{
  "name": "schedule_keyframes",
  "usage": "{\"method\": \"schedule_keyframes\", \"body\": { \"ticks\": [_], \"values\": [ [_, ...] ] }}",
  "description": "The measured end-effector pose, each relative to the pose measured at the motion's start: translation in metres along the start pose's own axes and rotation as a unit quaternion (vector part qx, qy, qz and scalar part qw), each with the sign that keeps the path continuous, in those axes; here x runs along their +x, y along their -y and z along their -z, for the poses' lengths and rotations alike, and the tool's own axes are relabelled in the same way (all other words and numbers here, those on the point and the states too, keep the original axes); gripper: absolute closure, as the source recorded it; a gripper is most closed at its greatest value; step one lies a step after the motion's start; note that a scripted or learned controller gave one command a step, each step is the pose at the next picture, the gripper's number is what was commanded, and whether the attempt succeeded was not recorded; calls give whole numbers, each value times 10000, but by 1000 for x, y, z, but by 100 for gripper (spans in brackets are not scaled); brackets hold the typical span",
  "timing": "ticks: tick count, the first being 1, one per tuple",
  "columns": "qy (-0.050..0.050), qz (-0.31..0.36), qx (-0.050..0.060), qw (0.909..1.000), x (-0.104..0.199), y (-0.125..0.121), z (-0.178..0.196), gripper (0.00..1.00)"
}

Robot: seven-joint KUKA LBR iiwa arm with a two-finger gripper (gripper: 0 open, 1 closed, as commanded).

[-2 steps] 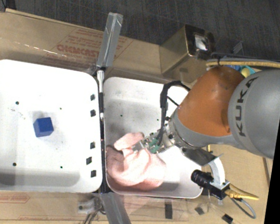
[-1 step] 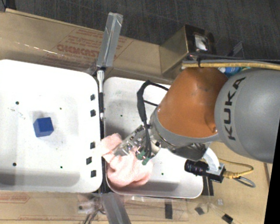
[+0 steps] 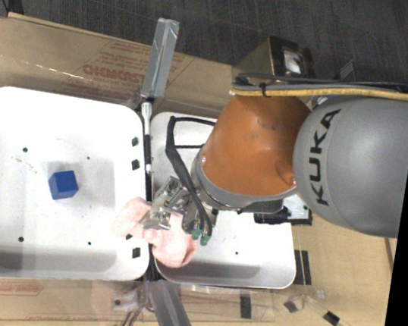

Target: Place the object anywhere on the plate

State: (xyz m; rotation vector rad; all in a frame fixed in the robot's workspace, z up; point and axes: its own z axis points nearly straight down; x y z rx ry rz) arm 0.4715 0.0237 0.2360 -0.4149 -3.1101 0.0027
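Two white bins fill the middle of the frame, and we start at the left bin point(image 3: 4, 165), where a blue cube point(image 3: 64, 184) sits alone on the floor, left of centre. Behind it, at upper left, flattened cardboard point(image 3: 75, 54) carries red printing too faint for us to read. Moving right to the divide between the bins, we find a pink plate point(image 3: 172, 244) draped over the rims, partly in the right bin point(image 3: 273, 261). Right above it is the gripper point(image 3: 173, 215), a tangle of metal touching the plate's top; how far its claw is open, we cannot tell. Further right, the grey arm point(image 3: 361, 164) reads "KUKA" in black.
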Motion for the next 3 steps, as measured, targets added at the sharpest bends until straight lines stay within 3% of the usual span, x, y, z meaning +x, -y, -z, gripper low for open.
{"method": "schedule_keyframes", "body": {
  "ticks": [1, 2, 3],
  "values": [
    [-8, 1357, 4, 9908, 7, -51, -13, 100],
    [9, 1376, 1, 9905, 18, -101, -9, 100],
    [10, 1374, 0, 9905, 18, -101, -9, 0]
  ]
}}
